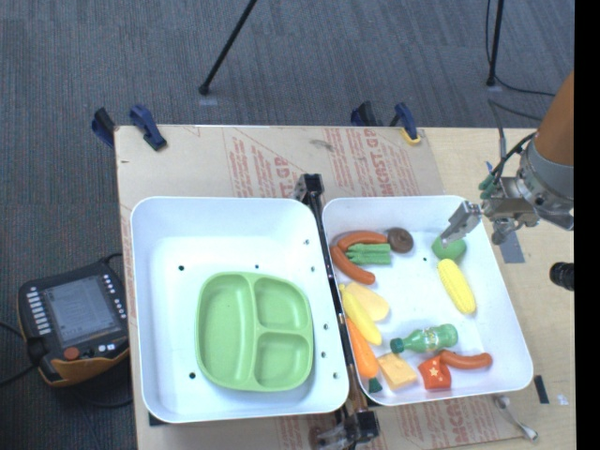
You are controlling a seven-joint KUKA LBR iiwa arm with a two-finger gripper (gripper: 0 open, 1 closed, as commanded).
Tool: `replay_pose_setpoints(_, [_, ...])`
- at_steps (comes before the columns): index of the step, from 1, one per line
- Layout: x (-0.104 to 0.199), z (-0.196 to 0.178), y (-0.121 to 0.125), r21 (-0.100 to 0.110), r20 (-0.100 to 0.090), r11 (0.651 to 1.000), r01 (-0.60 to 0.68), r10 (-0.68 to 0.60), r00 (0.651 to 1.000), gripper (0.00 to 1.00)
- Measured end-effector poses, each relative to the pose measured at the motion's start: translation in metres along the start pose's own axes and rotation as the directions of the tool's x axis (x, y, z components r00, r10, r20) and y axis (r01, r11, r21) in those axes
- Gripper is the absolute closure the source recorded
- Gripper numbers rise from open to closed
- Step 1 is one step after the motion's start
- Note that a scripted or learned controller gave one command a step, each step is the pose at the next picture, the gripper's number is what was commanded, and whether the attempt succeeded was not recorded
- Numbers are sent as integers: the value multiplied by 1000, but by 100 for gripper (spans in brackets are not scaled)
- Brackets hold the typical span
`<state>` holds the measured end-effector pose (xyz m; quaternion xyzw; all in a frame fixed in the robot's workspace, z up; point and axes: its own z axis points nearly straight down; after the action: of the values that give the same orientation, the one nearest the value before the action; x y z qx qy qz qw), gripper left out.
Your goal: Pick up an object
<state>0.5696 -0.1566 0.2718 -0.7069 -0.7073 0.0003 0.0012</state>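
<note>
While nothing is lifted yet, the pick is all ahead of me. My arm (553,148) reaches in from three o'clock, wrist tilted down. My claw (457,229) hangs part open, empty, just above the green pepper (449,248) at the right bin's (517,345) one o'clock corner.

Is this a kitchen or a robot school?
More likely a robot lab than a kitchen. The food in the right bin looks like plastic toys, the board is held by blue clamps, a tripod leg stands on carpet, and a control pad sits nearby.
</note>
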Motion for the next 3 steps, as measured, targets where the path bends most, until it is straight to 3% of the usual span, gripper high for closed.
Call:
replay_pose_setpoints(1, [-56,134,28,3,-1,999,34,-34,999,0])
replay_pose_setpoints(2, [-56,184,53,-1,0,914,406,-406,914,0])
replay_pose_setpoints(3, [-56,173,53,-2,1,915,403,-403,915,100])
